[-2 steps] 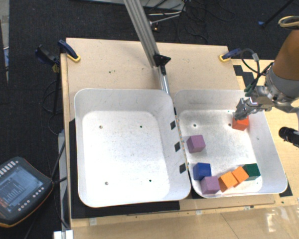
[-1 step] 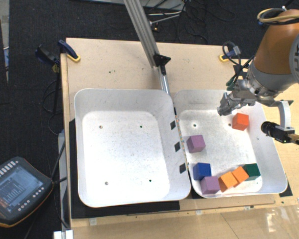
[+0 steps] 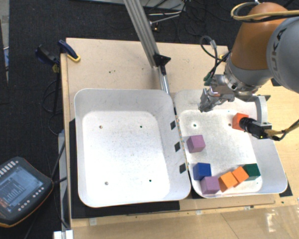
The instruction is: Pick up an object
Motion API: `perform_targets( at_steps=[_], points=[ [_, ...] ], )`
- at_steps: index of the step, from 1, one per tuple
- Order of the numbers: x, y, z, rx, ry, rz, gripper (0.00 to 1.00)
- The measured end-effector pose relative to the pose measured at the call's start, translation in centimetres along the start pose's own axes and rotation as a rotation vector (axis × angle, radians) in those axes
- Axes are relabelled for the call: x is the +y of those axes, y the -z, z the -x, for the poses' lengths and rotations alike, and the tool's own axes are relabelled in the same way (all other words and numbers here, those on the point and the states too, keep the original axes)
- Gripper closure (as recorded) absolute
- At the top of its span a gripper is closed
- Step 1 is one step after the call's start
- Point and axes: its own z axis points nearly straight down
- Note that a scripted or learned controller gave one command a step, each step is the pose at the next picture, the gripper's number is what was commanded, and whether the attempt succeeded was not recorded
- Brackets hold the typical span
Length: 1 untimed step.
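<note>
White plastic forms both shallow bins; the left bin (image 3: 124, 148) holds no blocks, while the right bin (image 3: 269, 156) carries all the blocks. The gripper (image 3: 208, 102) hangs over the right bin's far corner, nothing visible between its tips, and whether they are spread or closed cannot be told. A purple block (image 3: 196, 143) lies alone near the bin's middle, probably the easiest pick because it has free space round it. A blue block (image 3: 202, 171), a second purple block (image 3: 210, 184), an orange block (image 3: 229, 179) and a green block (image 3: 251, 172) crowd the near rim, which would likely hinder the approach.
</note>
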Motion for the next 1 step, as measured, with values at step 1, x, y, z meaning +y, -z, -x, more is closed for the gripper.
perform_targets(
  at_steps=[1],
  points=[
    [1.17,0.46,-4.61,0.0,-0.002,0.0,1.0]
  ],
)
